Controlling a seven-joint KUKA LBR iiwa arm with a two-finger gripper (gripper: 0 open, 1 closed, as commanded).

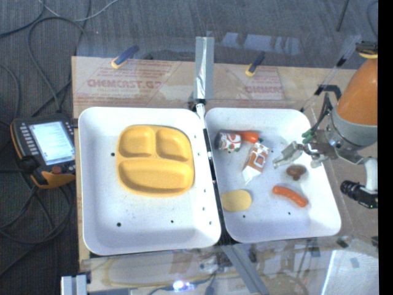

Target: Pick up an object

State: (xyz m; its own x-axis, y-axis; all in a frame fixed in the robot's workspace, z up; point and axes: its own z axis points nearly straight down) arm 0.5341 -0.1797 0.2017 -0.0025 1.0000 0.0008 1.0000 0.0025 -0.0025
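My gripper hangs over the right side of the right bin, open with nothing between its fingers. Just below it lies a small brown lump, apart from the fingers. An orange-red sausage rests nearer the front. To the left of the gripper lie a white and orange packet, a red and white can and a small orange carrot. A flat yellow piece sits at the bin's front left.
The left bin holds a yellow divided tray. A metal post stands behind the ridge between the bins. A handheld pendant lies off the bench at the left.
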